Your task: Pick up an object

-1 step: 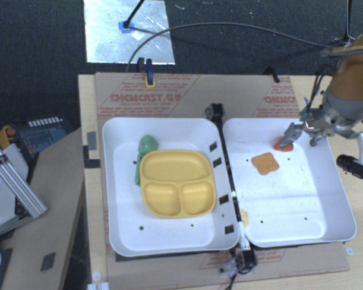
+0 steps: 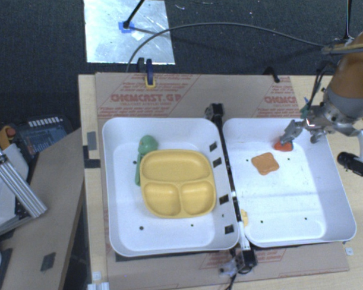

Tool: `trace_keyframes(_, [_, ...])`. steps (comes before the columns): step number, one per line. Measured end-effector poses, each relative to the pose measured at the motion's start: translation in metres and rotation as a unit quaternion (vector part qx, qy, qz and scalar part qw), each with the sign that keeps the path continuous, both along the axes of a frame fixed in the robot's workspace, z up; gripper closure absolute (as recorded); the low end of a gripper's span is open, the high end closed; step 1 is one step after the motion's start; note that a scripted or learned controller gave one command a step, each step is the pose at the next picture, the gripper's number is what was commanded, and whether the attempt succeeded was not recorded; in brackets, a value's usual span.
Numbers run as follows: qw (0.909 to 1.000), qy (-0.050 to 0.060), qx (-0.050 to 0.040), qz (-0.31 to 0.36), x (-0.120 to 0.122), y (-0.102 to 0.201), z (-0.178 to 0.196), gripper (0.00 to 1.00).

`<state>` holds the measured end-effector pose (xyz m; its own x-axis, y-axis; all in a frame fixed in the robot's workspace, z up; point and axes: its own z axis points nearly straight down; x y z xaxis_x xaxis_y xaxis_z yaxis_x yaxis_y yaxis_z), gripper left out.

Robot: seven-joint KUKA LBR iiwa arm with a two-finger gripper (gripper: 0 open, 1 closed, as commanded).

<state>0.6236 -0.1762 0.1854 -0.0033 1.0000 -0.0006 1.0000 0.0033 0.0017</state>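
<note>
the arm (image 2: 346,82) reaches in from the right over the right bin (image 2: 327,225), its grey wrist angled down toward the bin's upper area. the gripper (image 2: 290,136) sits low there, right at a small red-orange object (image 2: 283,146) that lies on the bin floor near the upper middle. the gripper's tip meets the top of that red-orange object, touching or nearly so, but the metal parts blur together, so i cannot tell if the gripper is open or closed, nor if anything is caught in it.

just below and to the left of the red-orange object, a little apart from it, lies a flat orange-brown piece (image 2: 265,163) on the same bin floor. a small yellow bit (image 2: 244,217) shows at the right bin's left edge, lower down.

in the left bin (image 2: 122,232) a yellow divided tray (image 2: 175,182) takes up the middle, with three compartments. a green object (image 2: 144,150) lies against the tray's upper left edge, partly tucked beside it.

both bins rest on a cardboard sheet (image 2: 185,91) on the tabletop (image 2: 63,175).
</note>
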Motion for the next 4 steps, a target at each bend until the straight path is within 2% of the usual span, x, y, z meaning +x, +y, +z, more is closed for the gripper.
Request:
trace_keyframes(1, [1.0000, 0.001, 0.0001, 0.002, 0.008, 0.003, -0.058, 0.00])
trace_keyframes(2, [1.0000, 0.000, -0.0001, 0.002, 0.009, 0.003, -0.102, 0.00])
trace_keyframes(3, [1.0000, -0.002, -0.0002, 0.003, 0.010, 0.003, -0.088, 1.00])
trace_keyframes(4, [1.0000, -0.003, -0.0004, 0.002, 0.014, 0.013, -0.028, 1.00])
